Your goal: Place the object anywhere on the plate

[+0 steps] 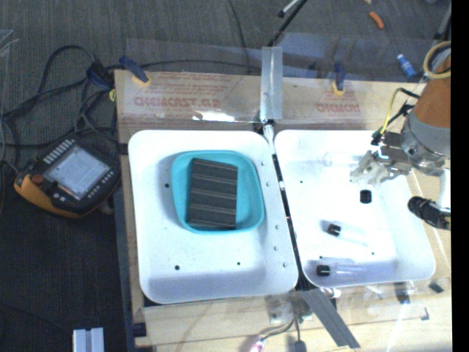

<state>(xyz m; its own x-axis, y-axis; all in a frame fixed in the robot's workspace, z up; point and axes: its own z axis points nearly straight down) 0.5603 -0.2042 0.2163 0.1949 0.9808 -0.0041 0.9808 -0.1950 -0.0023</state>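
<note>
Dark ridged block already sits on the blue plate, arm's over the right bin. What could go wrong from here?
1. The gripper hovers above small clear, black-capped items in the right bin; they look hard to grasp.
2. The dark ridged block covers most of the blue plate, so another object could land on it and slide off.

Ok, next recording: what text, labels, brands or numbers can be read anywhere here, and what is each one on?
Red printing on the cardboard behind the left bin: upside down and blurred, not readable.
Red printing on the cardboard behind the right bin: same, not readable.
Screen of the handheld controller on the floor: too small to read.
Blue plate, dark block: no text.
</note>
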